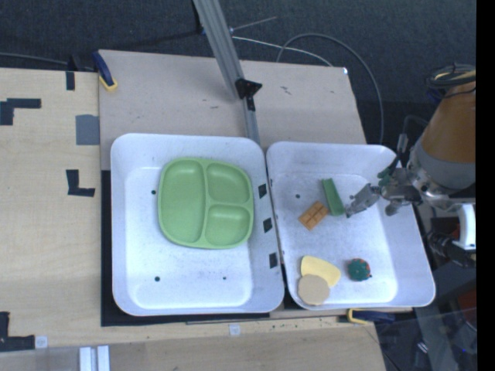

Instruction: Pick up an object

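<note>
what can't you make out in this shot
- Gripper, camera view: too small and blurred to tell whether its fingers are open or shut.
- Tan disc: overlaps the yellow piece, hiding that piece's lower edge.
- Green ball: too small to identify.
- Arm: cut off by the right edge.

The divided plate (pixel 206 203) lies in the left bin (pixel 128 230); the block (pixel 333 196), waffle (pixel 313 216) and ball (pixel 358 269) lie in the right bin (pixel 410 273).

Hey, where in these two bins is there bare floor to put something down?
Left bin: a wide strip below the green divided plate. Right bin: bare at the top, above the green block, and between the orange waffle piece and the yellow slice. It's crowded by the gripper and along the bottom by the tan disc and green ball.
</note>
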